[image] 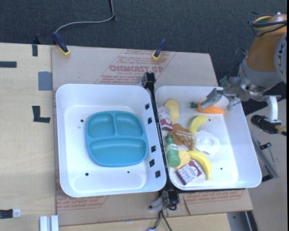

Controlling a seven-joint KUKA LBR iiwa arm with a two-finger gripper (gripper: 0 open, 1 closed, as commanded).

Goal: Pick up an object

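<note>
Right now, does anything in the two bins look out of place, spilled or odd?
Nothing looks spilled or damaged. The blue divided plate lies flat in the left bin. The toy food, with bananas and a carrot, is crowded along the right bin's left side, some pieces overlapping. The pincer hovers by the carrot.

Glossy white plastic bins (67, 143), smooth matt blue plastic plate (117, 137), brown cardboard sheet (130, 69), pale wood bench (17, 143)

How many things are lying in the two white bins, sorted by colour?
Blue: 1, the divided plate
Yellow: 4, the pear-like piece, two bananas and a small wedge
Orange: 1, the carrot
Green: 1
Brown: 1
White: 1
Red packets: 2
Total: 11
</note>
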